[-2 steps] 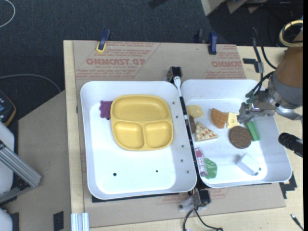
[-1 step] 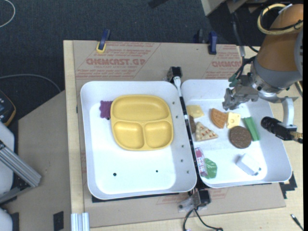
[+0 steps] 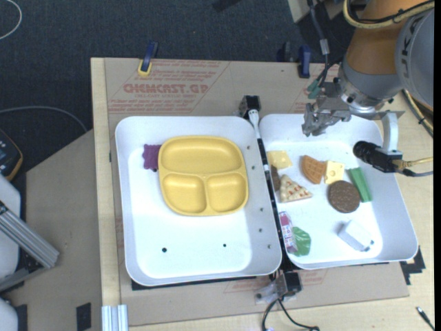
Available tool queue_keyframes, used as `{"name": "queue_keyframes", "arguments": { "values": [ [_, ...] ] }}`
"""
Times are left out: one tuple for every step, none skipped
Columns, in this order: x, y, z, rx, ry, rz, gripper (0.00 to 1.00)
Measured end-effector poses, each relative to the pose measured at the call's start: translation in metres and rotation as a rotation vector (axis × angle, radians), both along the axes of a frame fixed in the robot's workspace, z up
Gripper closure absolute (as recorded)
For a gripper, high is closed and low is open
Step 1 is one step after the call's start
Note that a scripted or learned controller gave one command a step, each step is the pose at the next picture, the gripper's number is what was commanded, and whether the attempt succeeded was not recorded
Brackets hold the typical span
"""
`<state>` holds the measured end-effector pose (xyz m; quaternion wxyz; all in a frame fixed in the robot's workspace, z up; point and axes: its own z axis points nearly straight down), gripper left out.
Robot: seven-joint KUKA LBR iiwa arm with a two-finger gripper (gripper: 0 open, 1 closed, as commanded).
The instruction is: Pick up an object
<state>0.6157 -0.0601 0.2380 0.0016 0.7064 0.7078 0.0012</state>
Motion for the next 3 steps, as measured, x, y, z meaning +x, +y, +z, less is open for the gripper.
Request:
{"name": "queue_keyframes", "arguments": {
  "values": [
    [0.032,0.006,-0.014,-0.002,-0.001,0.0,1.0],
    [0.034,0.008,-0.019,-0.001,0.003,-0.001,1.0],
    [0.031,0.014,-0.002,0.0,-0.001,-0.001,1.0]
  ]
}}
